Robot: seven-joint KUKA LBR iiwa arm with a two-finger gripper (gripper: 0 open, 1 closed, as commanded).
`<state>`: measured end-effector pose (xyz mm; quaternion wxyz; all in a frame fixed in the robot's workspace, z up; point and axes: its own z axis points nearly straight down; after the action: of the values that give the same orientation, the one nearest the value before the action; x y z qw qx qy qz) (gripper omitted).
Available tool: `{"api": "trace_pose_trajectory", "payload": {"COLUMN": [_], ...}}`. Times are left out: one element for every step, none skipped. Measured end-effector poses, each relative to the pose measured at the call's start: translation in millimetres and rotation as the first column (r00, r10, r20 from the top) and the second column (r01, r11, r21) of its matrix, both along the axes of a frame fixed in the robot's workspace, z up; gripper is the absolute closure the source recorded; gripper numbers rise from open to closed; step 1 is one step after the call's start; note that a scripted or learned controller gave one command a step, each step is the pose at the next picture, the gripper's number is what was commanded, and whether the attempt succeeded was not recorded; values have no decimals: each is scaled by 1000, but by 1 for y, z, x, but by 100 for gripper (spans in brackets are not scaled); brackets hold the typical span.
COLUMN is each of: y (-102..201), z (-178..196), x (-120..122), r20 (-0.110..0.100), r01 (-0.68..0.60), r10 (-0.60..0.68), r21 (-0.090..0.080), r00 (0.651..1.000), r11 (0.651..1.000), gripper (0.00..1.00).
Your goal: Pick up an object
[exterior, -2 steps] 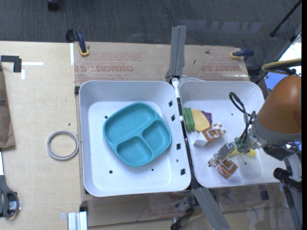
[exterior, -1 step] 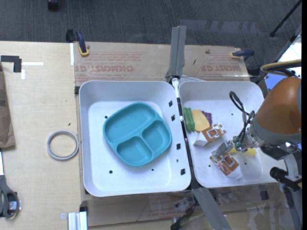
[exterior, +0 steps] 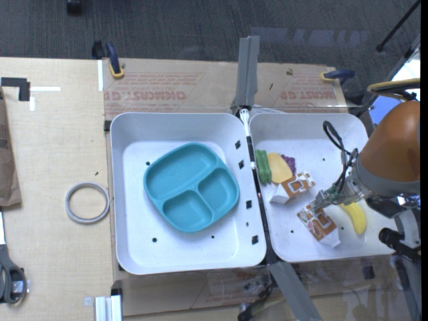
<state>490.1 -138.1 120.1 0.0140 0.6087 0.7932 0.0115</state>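
Camera view. The bench point(exterior: 53, 139) carries two shallow white bins side by side. The left bin point(exterior: 127, 246) holds a teal divided plate point(exterior: 192, 186) with three compartments, lying flat near the bin's middle.

The right bin point(exterior: 287, 246) holds the loose objects. A green item point(exterior: 262, 166) lies near the bin's left wall, touching a yellow-orange item point(exterior: 279, 170) with a purple item point(exterior: 289, 160) just beside it. A small white-and-orange carton point(exterior: 293, 188) lies just below these. A second white-and-brown carton point(exterior: 319, 225) lies nearer the bin's front edge, and a yellow banana point(exterior: 355, 218) lies just beside it on the right.

The arm point(exterior: 394, 146) enters from the right, its orange band above the wrist over the right bin's far side. The gripper point(exterior: 326, 202) sits low over the second carton, between the two cartons and the banana. Fingers: their spacing cannot be told, as the tips blur into the carton beneath. No object is seen between them.

A grey ring point(exterior: 87, 202) lies on the bench, left of the left bin. Scissors point(exterior: 11, 281) lie at the bench's left edge.
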Motion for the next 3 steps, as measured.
{"api": "trace_pose_trajectory", "payload": {"y": [0, 23, 23], "z": [-1, -29, -29], "x": [-1, 59, 60], "r20": [-3, -37, -37], "r01": [-1, -87, -86], "r10": [1, 87, 86], "r21": [1, -2, -2], "r00": [1000, 996, 996], "r11": [1000, 996, 996], "gripper": [0, 0, 0]}}
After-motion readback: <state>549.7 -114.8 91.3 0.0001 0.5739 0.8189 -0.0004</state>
